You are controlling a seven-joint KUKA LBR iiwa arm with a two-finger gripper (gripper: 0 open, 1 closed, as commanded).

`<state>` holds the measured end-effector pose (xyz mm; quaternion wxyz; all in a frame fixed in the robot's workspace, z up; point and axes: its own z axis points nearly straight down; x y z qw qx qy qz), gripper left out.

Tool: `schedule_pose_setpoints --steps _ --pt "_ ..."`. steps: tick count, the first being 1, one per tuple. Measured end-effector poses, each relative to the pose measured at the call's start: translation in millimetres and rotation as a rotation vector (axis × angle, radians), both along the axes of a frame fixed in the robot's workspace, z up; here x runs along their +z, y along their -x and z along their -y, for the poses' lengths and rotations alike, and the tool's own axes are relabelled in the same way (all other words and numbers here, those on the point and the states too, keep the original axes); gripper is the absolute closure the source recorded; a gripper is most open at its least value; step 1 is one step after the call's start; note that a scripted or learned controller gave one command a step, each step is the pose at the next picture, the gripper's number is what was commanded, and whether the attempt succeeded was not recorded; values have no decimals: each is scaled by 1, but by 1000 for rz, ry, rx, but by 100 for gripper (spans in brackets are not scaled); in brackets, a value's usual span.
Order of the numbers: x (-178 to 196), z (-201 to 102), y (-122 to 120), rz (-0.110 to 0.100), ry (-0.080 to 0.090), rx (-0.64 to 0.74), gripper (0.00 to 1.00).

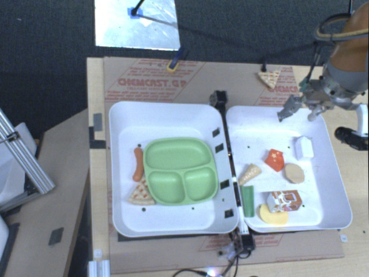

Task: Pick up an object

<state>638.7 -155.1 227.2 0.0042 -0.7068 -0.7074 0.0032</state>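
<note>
My gripper (301, 112) hangs over the far edge of the right bin (328, 154), its two fingers spread apart with nothing between them. Below it in that bin lie a white block (304, 148), a red piece (275, 159), a round tan cookie (294, 173), a tan cone (249, 173), a green stick (247, 201), a small printed carton (284, 200) and a yellow banana piece (272, 215). All of them rest apart from the gripper.
The left bin (124, 131) holds a green divided tray (180, 171), a sausage (138, 163) and a pizza slice (140, 194). Another pizza slice (269, 77) lies on the cardboard behind the right bin. A black divider (225, 149) runs between the bins.
</note>
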Motion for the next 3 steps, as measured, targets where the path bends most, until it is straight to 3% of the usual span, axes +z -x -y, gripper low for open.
schedule_pose_setpoints --steps 1,3 --pt "8 0 -2 12 2 2 0" --pt "-89 -12 -17 9 1 6 0"
